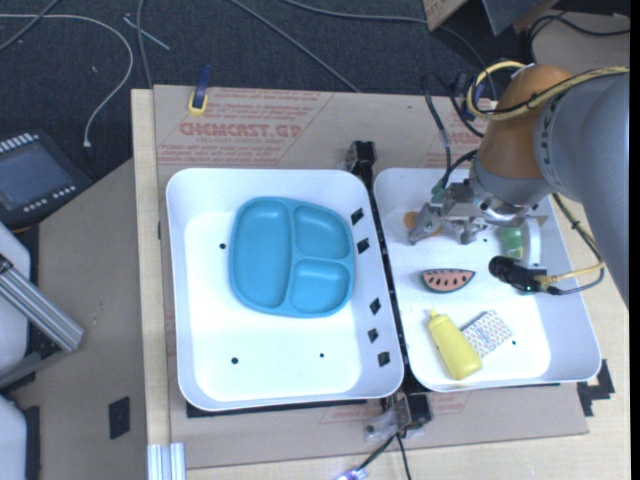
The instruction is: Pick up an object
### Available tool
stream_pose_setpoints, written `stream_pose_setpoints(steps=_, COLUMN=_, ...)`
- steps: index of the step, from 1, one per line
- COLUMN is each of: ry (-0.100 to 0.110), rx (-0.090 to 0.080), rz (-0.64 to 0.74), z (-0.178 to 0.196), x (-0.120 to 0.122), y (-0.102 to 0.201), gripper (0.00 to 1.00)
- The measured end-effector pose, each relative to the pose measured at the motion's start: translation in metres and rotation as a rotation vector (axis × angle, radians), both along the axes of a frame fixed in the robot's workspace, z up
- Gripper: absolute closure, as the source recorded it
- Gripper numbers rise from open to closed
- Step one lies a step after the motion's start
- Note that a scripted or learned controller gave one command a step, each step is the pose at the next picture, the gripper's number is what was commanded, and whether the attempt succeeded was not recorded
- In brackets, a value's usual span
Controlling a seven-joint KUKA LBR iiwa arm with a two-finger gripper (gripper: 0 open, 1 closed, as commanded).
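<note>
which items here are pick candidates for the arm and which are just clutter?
Pick candidates, right bin:
watermelon slice
yellow bottle
patterned packet
small orange piece
green item, partly hidden by the gripper

Lying about:
blue divided plate, left bin
loose cables on the floor
cardboard sheet under the bins

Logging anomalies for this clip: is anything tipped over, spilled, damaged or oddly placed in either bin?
Nothing looks spilled or broken. The yellow plastic bottle lies on its side in the right white bin, partly against a small patterned packet. The blue divided plate sits flat in the left white bin. The gripper is low over the right bin.
</note>
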State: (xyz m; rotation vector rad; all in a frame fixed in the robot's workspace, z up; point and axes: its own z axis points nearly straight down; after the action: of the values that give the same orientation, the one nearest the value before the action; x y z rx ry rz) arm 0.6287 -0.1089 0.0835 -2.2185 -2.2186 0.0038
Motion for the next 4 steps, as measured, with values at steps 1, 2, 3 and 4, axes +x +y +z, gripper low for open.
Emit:
stream_pose_setpoints(steps=1, ry=-0.005, rx=0.001, rz=0.0, z=0.013, x=0.001, y=0.0, gripper=1.0)
stream_pose_setpoints(steps=2, ry=-0.011, rx=-0.001, rz=0.002, z=0.06, x=0.007, y=0.006, gripper=1.0)
stream_pose_setpoints(steps=3, ry=-0.012, rx=-0.002, rz=0.001, z=0.106, x=0.012, y=0.001, gripper=1.0)
stream_pose_setpoints(steps=4, ry=-0.011, rx=-0.002, rz=0.001, z=0.157, x=0.013, y=0.001, gripper=1.0)
